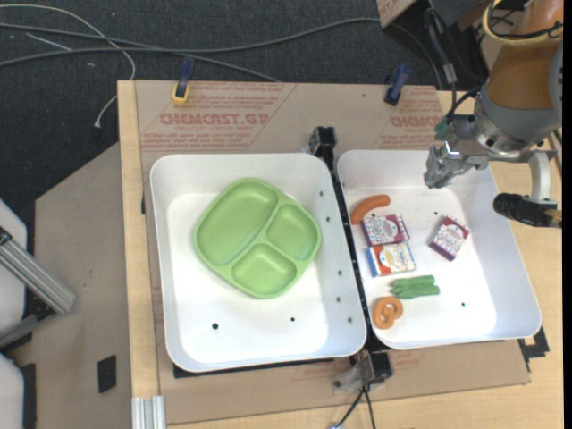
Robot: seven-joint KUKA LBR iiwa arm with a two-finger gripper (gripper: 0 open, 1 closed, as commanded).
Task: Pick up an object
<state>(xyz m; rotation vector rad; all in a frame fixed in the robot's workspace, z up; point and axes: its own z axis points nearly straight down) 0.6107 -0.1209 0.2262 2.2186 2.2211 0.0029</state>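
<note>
My gripper (440,173) hangs over the far part of the right bin (500,315), above and apart from the objects there. Nothing shows between its fingers. Below it lie an orange sausage (370,207), a purple-edged snack packet (385,231), a red and blue packet (391,259), a small maroon packet (449,238), a green bean pod piece (415,286) and an orange pretzel (387,312). The maroon packet lies nearest the gripper, a little toward the front.
The left bin (179,329) holds a green divided plate (257,237). A black divider with clamps runs between the bins. Blue clamps (398,84) sit at the cardboard's far edge. The arm's grey and orange body (523,79) fills the upper right.
</note>
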